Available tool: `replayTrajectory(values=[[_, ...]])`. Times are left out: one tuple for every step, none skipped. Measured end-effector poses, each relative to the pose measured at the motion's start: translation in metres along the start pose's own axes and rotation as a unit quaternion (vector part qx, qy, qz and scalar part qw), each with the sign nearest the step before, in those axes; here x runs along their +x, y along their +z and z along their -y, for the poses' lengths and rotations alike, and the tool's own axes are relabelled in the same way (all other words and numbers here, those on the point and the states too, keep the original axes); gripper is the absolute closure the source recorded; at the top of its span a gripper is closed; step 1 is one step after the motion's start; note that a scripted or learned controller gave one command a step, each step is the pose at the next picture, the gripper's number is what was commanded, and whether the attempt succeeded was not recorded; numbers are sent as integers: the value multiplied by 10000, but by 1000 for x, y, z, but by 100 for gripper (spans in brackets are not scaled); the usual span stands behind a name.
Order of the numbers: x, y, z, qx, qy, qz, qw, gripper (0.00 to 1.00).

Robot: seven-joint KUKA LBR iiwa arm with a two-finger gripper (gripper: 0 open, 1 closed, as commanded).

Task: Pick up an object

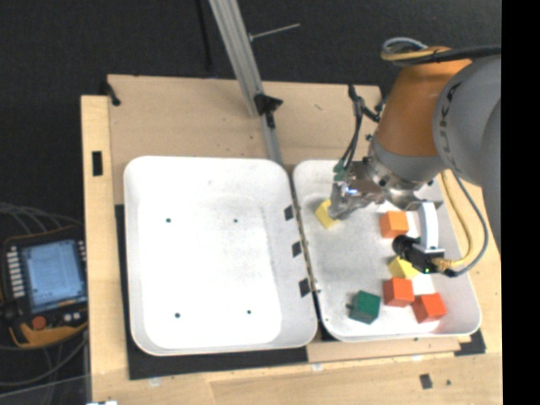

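My gripper point(342, 199) hangs low over the far left part of the right bin point(337, 260). A small yellow block point(325, 215) lies at its tip, touching or just under it; the view does not show whether it is gripped. Other blocks lie in the same bin: an orange one point(393, 224), a second yellow one point(402, 268), an orange-red one point(398, 290), a red-orange one point(429, 306) and a green one point(364, 306).
The left bin point(211, 251) sits beside the right one, with a row of black clips along the shared rim point(299, 247). A slanted metal post point(240, 49) rises behind the bins. A handheld control pad point(46, 277) lies off the bench at the left.
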State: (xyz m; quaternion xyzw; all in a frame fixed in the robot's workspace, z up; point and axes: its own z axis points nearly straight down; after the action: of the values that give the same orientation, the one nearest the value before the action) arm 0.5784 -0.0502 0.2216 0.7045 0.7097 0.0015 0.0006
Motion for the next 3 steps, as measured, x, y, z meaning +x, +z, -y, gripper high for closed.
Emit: replayTrajectory(values=[[42, 3, -18, 6, 3, 2, 10000, 100], [91, 7, -39, 4, -1, 1, 10000, 100], [141, 7, -45, 5, 3, 5, 10000, 100]])
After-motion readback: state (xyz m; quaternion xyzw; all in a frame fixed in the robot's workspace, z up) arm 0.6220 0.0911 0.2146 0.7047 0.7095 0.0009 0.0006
